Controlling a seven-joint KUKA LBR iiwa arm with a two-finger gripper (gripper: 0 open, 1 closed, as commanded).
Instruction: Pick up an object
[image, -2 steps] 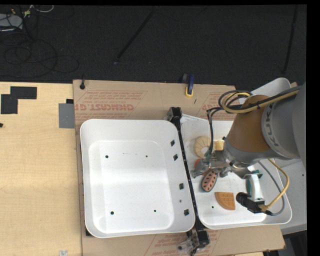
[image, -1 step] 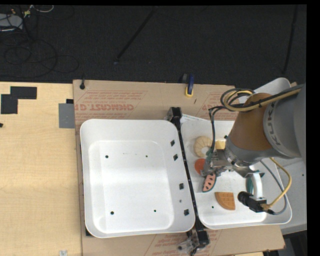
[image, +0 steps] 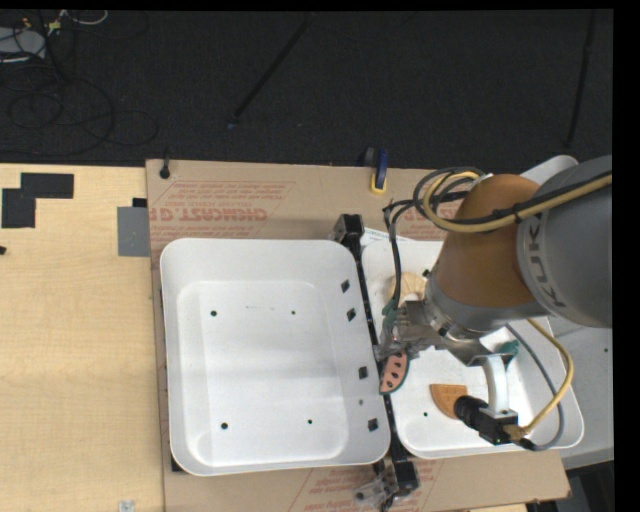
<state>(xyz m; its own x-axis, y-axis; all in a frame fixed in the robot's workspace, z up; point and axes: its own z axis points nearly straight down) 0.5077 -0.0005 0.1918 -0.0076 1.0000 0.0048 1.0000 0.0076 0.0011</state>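
A wooden tabletop (image: 70, 330) is carrying two shallow white bins side by side. The left bin (image: 262, 355) is lying bare. The grey arm (image: 560, 250) with its orange band (image: 485, 250) is reaching in from the right and bending low over the right bin (image: 560, 440), covering most of it. The pincer (image: 398, 335) is sitting near that bin's left wall; whether it is spread or pressed together cannot be told. Just below it, a small pinkish object (image: 394, 371) is lying by the wall, and an orange wedge (image: 449, 397) is lying a little further right. The arm appears to be at the reaching step; next it needs to settle over one object and close on it.
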